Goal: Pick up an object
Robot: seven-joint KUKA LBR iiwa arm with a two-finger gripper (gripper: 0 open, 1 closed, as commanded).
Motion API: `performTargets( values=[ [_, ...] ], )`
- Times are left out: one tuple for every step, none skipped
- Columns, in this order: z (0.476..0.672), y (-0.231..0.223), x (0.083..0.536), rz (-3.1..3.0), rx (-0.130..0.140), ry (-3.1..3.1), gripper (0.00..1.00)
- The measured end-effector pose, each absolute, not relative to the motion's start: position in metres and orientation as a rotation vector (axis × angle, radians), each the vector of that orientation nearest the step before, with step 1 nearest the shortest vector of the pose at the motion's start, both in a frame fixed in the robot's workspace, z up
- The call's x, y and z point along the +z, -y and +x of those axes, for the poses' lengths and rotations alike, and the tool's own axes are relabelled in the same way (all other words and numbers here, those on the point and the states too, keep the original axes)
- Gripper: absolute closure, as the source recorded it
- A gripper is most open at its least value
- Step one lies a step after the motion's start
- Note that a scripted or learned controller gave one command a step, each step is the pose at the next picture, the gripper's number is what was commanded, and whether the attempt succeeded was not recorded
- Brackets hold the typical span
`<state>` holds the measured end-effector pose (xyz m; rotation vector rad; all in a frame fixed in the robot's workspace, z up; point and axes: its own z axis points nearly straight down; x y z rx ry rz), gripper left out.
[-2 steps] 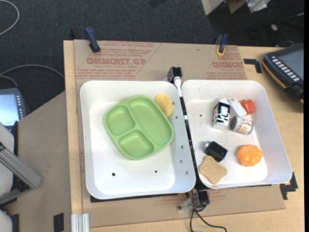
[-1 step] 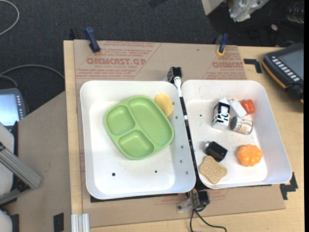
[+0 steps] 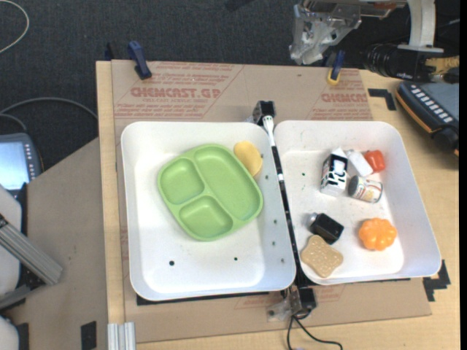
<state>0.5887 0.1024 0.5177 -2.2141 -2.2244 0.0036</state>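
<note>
The likeliest things to pick lay in the right bin (image 3: 408,195): a carton (image 3: 335,173) touching a white bottle (image 3: 359,164) with an orange cap (image 3: 374,160), and a jar (image 3: 364,189) just beside them. Nearer the front sat a black block (image 3: 326,227), a toast slice (image 3: 322,256) against the bin's front wall, and an orange pumpkin (image 3: 376,234) standing apart. The left bin (image 3: 139,217) held a green tray (image 3: 209,191) with a yellow piece (image 3: 249,157) at its edge.

The gripper (image 3: 315,49) hung well above the far edge of the bench, carrying nothing; whether it was spread or pressed together could not be told.

The crowded carton, bottle and jar looked risky: a descent there might have pinched two things or knocked one aside. The toast, lying flat by the wall, would likely have blocked a finger. The pumpkin seemed the safest, though its round body might have slipped.
</note>
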Motion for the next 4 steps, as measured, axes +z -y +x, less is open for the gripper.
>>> performTargets(
  values=[
    [0.508, -0.184, 0.517, -2.206, 0.002, 2.231, 1.0],
    [0.478, -0.227, 0.536, -2.216, -0.005, 2.228, 1.0],
    [0.528, -0.192, 0.464, -2.226, 0.013, 2.213, 1.0],
    [0.587, -0.197, 0.433, -2.225, 0.0, 2.22, 1.0]
  ],
)
